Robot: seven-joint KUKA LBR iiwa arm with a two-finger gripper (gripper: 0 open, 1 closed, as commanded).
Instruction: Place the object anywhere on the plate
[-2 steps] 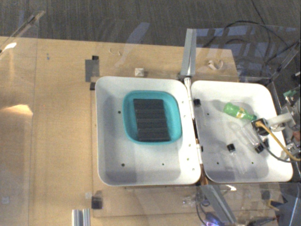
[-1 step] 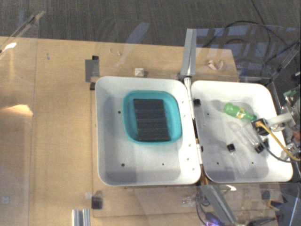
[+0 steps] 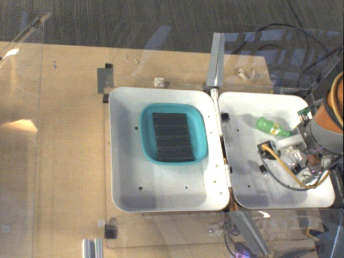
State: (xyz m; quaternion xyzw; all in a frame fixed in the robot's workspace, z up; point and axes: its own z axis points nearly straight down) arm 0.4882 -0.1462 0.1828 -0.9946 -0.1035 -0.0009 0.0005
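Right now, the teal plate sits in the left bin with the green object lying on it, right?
No. The plate does sit in the left bin, but the green object lies in the right bin, off the plate, as the camera view shows.

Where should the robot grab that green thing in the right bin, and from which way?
Probably around its middle, across the narrow width, coming straight down from above. The green object lies flat on the floor of the right bin, long and slim, so its long sides look easiest to pinch.
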